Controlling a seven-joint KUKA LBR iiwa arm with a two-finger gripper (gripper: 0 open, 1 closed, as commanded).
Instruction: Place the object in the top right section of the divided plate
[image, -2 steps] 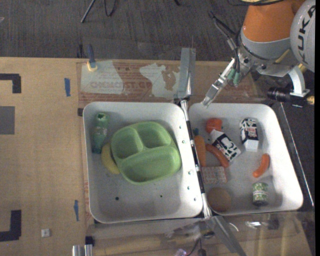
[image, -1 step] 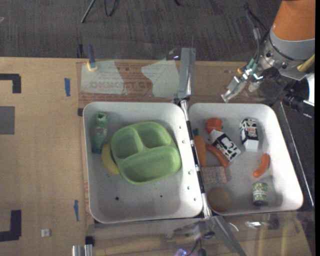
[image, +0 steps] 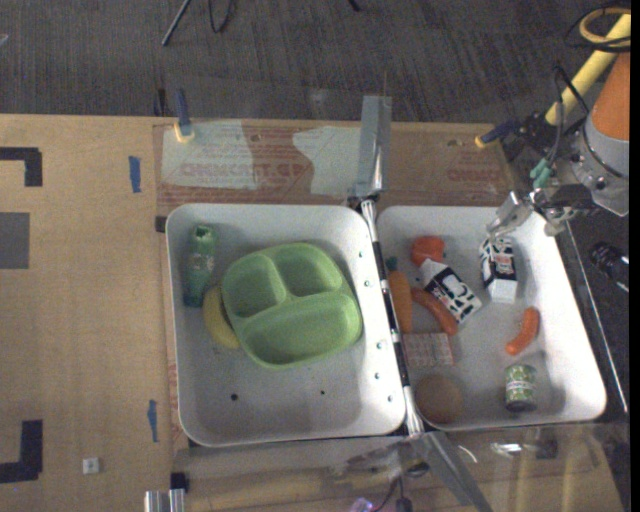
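Green divided plate (image: 291, 303) sits in left bin (image: 190, 400), waiting. We see the hand (image: 505, 222) w/ fingers spread just over a small milk carton (image: 500, 268) in right bin (image: 575, 390), prob. lining up the pick.

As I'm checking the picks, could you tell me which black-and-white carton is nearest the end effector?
The upright carton by the right bin's far wall, just below the end effector; the other carton lies tilted nearer the divider.

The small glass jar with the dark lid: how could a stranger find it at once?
Look in the right white bin, near its front right corner. There stands the small glass jar with a dark lid, below the orange sausage. Its greenish contents and upright stance set it apart.
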